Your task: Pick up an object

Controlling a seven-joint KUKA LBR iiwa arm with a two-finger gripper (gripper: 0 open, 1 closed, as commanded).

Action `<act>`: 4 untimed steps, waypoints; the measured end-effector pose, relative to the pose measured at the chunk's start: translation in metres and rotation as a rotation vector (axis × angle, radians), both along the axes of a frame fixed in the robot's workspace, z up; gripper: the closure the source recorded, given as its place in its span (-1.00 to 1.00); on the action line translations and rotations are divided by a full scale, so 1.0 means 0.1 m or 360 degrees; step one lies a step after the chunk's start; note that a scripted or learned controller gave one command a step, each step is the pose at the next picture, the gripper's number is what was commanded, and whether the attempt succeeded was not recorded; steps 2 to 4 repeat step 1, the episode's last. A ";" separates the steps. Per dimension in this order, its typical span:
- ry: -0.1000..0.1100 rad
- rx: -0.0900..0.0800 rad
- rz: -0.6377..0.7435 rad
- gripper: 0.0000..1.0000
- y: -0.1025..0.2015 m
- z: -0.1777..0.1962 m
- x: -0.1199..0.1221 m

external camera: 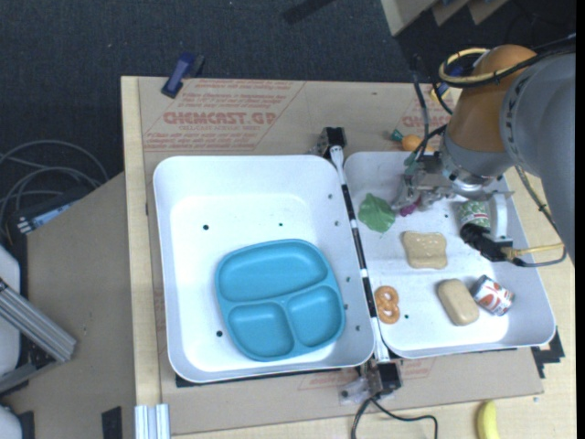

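My gripper [413,193] is low over the far part of the right bin [539,323], reaching in from the right. Just left of it lies a green crumpled piece [376,213], and a small purple thing [406,208] sits right at its tip; whether it touches it is unclear. A green-and-white can [474,214] stands beside the wrist. Further forward lie a tan bread slice [425,249], an orange pretzel [388,304], a tan potato-shaped lump [456,301] and a red-and-white can [494,295].
The left bin [183,208] holds a blue divided tray [279,297]. A blue marker [181,74] lies on the board behind the bins, and small orange and green bits [409,139] lie behind the right bin. A yellow object [487,421] sits at the bottom edge.
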State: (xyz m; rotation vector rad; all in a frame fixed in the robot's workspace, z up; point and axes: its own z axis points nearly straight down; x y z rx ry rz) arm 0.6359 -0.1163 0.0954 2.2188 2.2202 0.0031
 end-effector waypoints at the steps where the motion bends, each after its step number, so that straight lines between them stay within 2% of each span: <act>1: 0.0004 0.0003 0.0002 1.00 0.57 0.90 -0.65; 4: 0.0004 0.0003 0.0002 1.00 0.57 0.90 -0.65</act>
